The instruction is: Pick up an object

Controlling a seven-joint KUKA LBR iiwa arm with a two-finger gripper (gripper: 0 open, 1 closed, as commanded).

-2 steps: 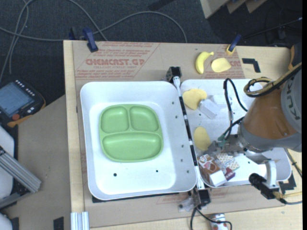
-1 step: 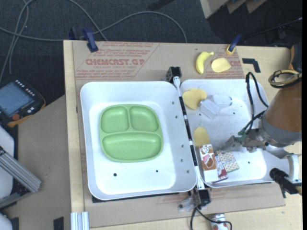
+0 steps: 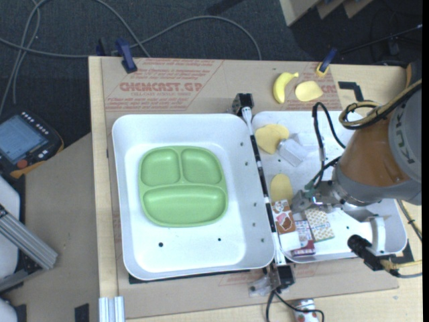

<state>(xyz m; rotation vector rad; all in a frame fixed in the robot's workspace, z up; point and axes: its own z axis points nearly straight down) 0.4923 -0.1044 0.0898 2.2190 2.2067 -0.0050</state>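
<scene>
Since the task names no particular object, any of the loose pieces in the right-hand bin could be the one: a yellow piece near its upper left corner, a pale block just beside that, another yellow piece lower down against the divider, and some small printed packets at the bin's lower left. The gripper sits low over the middle of these, just right of the lower yellow piece and above the packets. Whether its grip is spread or pressed together, I cannot tell; the wrist hides it. It looks to me like the reach-down step, with nothing lifted yet. Next it would need to settle on one piece and pinch it squarely. Left of frame, the other bin holds a green divided plate. Two more yellow pieces lie outside on the board at upper right.
</scene>
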